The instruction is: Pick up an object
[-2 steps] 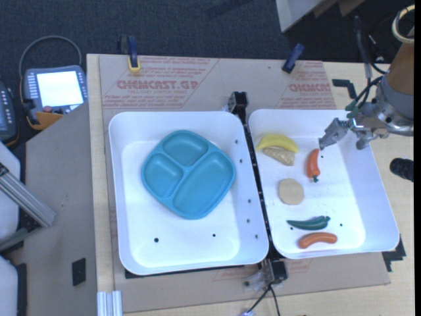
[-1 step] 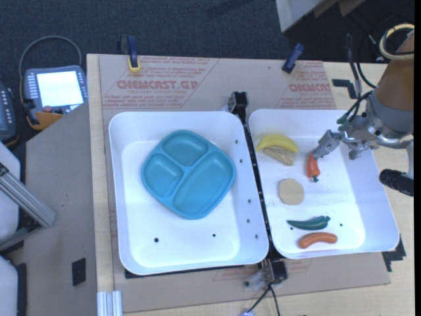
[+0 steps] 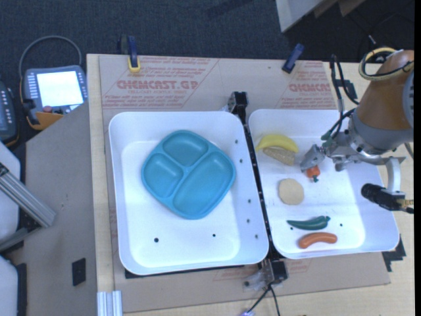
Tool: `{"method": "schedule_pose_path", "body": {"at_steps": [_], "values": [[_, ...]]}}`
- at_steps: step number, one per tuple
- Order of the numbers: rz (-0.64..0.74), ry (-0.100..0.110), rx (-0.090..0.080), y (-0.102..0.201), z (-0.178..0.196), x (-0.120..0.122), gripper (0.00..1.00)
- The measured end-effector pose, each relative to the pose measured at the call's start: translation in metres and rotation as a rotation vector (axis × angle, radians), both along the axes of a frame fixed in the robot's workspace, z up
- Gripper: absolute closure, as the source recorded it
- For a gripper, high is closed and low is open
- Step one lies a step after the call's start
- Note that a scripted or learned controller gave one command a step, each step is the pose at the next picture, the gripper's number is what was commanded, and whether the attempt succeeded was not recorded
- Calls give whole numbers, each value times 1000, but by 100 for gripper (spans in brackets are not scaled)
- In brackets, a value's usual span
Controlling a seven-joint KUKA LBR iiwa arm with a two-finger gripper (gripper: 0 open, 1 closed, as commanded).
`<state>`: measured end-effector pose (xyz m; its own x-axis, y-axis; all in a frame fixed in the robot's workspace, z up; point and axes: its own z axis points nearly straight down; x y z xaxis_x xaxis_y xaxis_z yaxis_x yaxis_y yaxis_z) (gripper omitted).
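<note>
Dark grey carpet floor (image 3: 164, 12) around a bench topped with brown cardboard (image 3: 191, 78) printed in red. Blue clamps (image 3: 133, 52) grip its far edge. Lit pendant screen (image 3: 58, 87) with looped cable at left. Pale cabinet (image 3: 316, 2) top right. Aluminium rail (image 3: 23, 196) lower left.

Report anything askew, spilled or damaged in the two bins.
The blue divided plate sits rotated at a slant to the left bin. Nothing looks spilled or broken. The food pieces in the right bin lie apart from one another.

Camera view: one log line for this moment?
claw: over right white bin, by small orange-red item | grip: unclear | yellow banana, tan round cookie lying | blue divided plate: left bin
</note>
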<state>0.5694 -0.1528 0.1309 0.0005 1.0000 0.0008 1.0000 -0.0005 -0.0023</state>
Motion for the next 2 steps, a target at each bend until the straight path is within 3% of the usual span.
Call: {"method": "schedule_pose_path", "body": {"at_steps": [1, 2], "values": [[-1, 2, 1, 1, -49, -1, 0], [-1, -4, -1, 0, -36, 1, 100]]}}
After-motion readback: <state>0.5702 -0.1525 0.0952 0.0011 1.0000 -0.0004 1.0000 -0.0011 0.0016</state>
